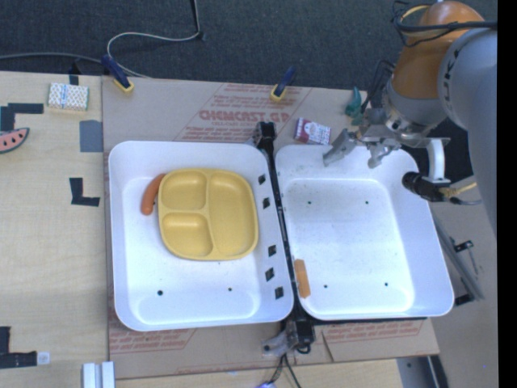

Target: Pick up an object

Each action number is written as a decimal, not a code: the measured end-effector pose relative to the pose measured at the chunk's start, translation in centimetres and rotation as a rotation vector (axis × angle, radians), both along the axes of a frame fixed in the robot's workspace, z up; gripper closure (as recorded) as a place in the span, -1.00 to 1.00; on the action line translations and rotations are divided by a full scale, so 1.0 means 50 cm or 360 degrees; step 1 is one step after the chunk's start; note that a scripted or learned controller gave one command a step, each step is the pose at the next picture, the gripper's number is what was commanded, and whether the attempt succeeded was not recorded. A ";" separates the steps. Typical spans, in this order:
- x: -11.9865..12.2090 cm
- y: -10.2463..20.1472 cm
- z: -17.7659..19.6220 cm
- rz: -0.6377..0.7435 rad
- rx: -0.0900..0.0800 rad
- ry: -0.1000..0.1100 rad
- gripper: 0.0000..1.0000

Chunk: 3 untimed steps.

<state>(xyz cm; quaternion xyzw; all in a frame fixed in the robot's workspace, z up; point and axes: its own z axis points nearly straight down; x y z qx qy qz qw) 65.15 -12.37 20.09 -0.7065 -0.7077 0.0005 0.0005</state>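
Orange sausage-shaped toy (301, 278) lies in the right shallow white bin (420, 241), against its left wall near the front. Another orange sausage (149, 195) sits in the left white bin (129, 241), touching a yellow divided plate (208, 214). Grey arm's jaws (357, 151) hang spread apart, grasping nothing, over the right bin's back rim.

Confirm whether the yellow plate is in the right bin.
No: the yellow plate lies in the left bin, with an orange sausage against its left edge.
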 end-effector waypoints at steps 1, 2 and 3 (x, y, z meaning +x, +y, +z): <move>0.004 0.055 -0.231 -0.0001 0.0001 -0.0003 -1.00; 0.004 0.055 -0.211 0.0001 -0.0001 -0.0004 1.00; 0.005 0.055 -0.211 0.0001 -0.0001 -0.0005 -1.00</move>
